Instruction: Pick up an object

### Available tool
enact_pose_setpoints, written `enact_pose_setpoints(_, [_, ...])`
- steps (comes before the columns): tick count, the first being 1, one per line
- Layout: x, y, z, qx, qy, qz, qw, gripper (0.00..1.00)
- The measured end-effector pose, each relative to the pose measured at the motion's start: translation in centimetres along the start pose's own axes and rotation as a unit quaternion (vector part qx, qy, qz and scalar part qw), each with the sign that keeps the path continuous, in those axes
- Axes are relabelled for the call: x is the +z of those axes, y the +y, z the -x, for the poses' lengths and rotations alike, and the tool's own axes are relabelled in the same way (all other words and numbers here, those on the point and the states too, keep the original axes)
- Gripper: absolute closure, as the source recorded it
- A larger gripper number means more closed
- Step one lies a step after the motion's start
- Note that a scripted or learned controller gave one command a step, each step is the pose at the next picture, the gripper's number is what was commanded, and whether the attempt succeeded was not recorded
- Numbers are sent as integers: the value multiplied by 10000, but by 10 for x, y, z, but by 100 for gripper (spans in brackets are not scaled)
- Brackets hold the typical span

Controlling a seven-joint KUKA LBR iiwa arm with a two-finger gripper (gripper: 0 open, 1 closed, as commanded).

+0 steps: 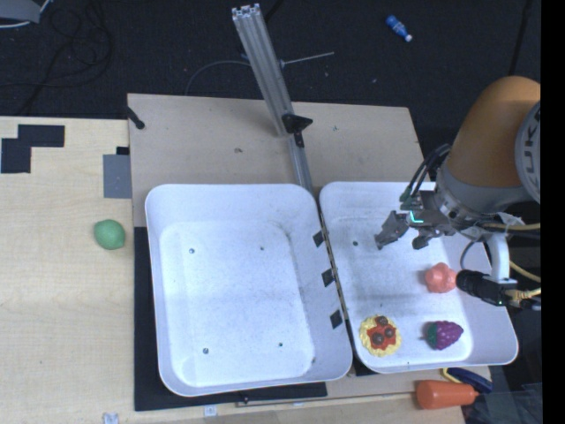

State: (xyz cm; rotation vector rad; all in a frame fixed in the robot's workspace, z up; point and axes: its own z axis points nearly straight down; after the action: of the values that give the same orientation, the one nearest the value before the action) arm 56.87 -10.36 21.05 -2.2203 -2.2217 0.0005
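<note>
Camera view, looking down at a slant: the gripper [402, 234] hangs over the right bin [353, 203], fingers spread with nothing between them. A pink toy [440, 278] lies just right of it, cabling partly covering its edge. Nearer the bin's front wall sit a yellow toy [380, 335] and a purple toy [444, 334], details too small to make out.

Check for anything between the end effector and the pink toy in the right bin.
Nothing visible. The end effector hangs over bare bin floor, and the pink toy lies just below-right of it, with no other item between them.
</note>
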Motion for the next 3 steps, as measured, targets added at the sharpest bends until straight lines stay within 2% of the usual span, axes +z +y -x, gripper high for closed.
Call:
enact_pose_setpoints(1, [0, 0, 0, 0, 0, -1, 10000, 0])
enact_pose_setpoints(2, [51, 8, -6, -3, 2, -21, 10000, 0])
enact_pose_setpoints(3, [106, 5, 4, 4, 1, -24, 10000, 0])
